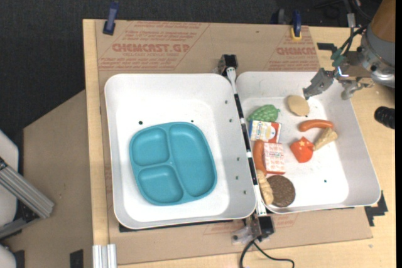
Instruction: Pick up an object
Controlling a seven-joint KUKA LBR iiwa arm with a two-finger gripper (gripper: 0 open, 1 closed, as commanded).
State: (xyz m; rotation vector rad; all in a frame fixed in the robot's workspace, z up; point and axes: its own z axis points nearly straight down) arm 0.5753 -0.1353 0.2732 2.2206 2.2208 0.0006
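Camera view: gripper (pixel 331 84) over right bin's (pixel 358 154) far edge; jaws spread, gripping nothing. Potato (pixel 298 105) just beside; tray (pixel 173 162) in left bin (pixel 119 135).

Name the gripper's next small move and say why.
Probably lower toward the tan oval piece. The gripper hangs open over the right bin's far edge with nothing between its fingers, and that piece lies nearest, apart from the other food.
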